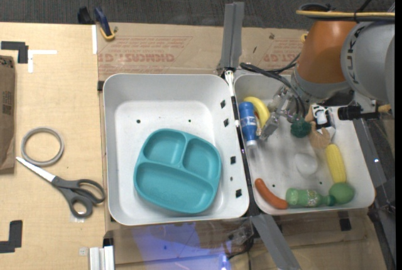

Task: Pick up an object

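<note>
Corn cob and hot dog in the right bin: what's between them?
In the camera view, bare white bin floor separates the corn cob from the hot dog; nothing lies on that stretch.

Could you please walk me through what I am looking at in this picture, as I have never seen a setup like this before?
This is one camera fixed above a bench, looking down at a slant. The grey robot arm with an orange band reaches in from the right; its two-finger metal gripper hangs low in the right white bin. That bin holds toy items: a blue can, yellow banana, yellow corn cob, orange-red sausage, green bottle and green ball. The left white bin holds a teal divided plate. Grey scissors and a tape roll lie on the bench. I cannot see anything gripped.
</note>
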Controlling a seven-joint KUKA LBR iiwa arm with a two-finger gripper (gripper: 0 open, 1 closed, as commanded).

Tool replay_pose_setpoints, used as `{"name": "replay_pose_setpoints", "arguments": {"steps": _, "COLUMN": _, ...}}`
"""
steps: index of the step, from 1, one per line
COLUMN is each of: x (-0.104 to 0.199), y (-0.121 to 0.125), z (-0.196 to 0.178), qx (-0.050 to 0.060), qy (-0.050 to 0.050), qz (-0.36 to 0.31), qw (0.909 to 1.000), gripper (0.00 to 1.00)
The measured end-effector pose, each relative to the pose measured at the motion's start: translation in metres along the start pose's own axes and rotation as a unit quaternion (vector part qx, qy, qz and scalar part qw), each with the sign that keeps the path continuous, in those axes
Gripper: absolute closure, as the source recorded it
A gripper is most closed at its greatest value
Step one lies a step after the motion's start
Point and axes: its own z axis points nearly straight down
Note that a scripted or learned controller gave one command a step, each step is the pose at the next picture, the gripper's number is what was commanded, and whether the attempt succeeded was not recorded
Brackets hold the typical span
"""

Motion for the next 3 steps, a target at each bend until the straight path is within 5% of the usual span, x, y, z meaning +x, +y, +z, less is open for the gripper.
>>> {"name": "replay_pose_setpoints", "arguments": {"steps": 1, "x": -0.009, "y": 0.007, "z": 0.000, "qx": 0.000, "qy": 0.000, "qz": 0.094, "qw": 0.9956, "gripper": 0.00}}
{"name": "replay_pose_setpoints", "arguments": {"steps": 2, "x": -0.009, "y": 0.007, "z": -0.010, "qx": 0.002, "qy": 0.000, "qz": 0.093, "qw": 0.9957, "gripper": 1.00}}
{"name": "replay_pose_setpoints", "arguments": {"steps": 3, "x": 0.005, "y": 0.047, "z": -0.100, "qx": 0.000, "qy": 0.000, "qz": 0.107, "qw": 0.9942, "gripper": 1.00}}
